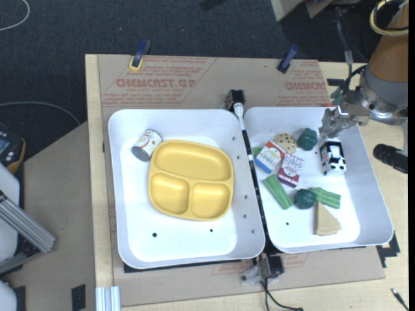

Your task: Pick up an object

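The right bin (373,193) holds several small toys. Among them are a black-and-white cow (333,159), a dark green ball (307,138), a speckled cookie (284,141), a blue-and-white carton (269,157) and a red-and-white carton (291,168). Nearer the front lie a green stick (278,191), a teal lump (305,198), a green pickle (327,197) and a tan cheese wedge (327,221). My gripper (330,127) hangs over the bin's far right part, just above the cow and right of the green ball. Nothing shows in its grasp.
The left bin (126,225) carries a yellow divided plate (191,179) and a small tipped can (146,144) at its far left. A black divider with a cable (249,167) runs between the bins. Clamps (137,56) hold the cardboard base at the back.
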Available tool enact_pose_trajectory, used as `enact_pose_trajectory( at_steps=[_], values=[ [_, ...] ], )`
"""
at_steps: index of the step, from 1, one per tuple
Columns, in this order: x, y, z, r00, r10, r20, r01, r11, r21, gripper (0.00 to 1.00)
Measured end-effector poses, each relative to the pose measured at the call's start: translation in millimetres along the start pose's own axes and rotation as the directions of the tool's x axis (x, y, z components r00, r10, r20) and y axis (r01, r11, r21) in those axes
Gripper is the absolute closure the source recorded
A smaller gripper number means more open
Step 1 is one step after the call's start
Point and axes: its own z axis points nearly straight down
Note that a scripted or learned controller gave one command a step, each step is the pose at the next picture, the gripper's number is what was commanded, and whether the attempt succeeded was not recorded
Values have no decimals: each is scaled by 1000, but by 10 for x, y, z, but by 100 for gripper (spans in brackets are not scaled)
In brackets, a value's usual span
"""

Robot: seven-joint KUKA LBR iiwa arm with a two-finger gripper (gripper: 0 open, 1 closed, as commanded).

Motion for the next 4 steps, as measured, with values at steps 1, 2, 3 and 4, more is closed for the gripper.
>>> enact_pose_trajectory(
  at_steps=[1, 2, 3, 4],
  values=[
    [417, -139, -53, 1000, 0, 0, 0, 1000, 1, 100],
    [959, -359, -120, 1000, -1, -1, 1, 1000, 1, 100],
    [1518, -593, 13, 1000, -2, -1, 2, 1000, 2, 100],
    [2104, -793, 85, 1000, -2, -1, 2, 1000, 3, 100]
  ],
)
